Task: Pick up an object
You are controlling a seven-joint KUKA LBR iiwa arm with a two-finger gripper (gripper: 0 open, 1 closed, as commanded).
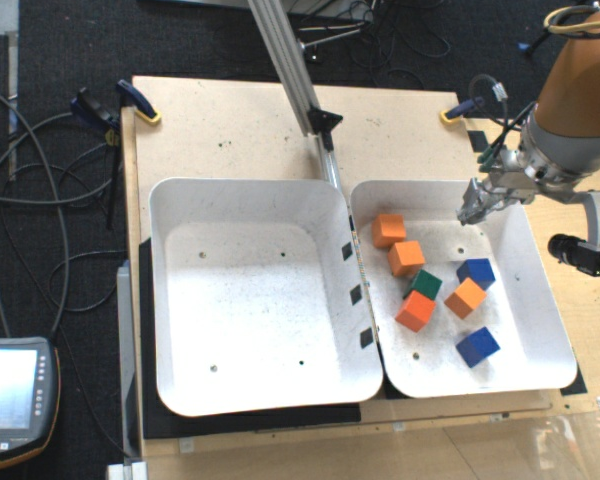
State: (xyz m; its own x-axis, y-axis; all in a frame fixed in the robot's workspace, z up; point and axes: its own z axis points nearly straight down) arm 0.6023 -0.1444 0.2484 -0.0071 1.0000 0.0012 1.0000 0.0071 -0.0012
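Observation:
The right bin (pixel 540 298) holds several small blocks. Two orange blocks (pixel 388 230) (pixel 407 258) lie near its far left side. A green block (pixel 424 286) leans on another orange block (pixel 415 311). Further right are a blue block (pixel 476 272), an orange block (pixel 466 297) and a second blue block (pixel 477 346). My gripper (pixel 473 211) hangs over the bin's far right part, above and apart from the blocks. Nothing shows between its fingers.
The left bin (pixel 180 218) stands beside the right one. A metal bar (pixel 290 68) slants down to the gap between the bins. Clamps (pixel 140 103) (pixel 460 111) sit at the bench's far corners. Cables lie on the floor at the left.

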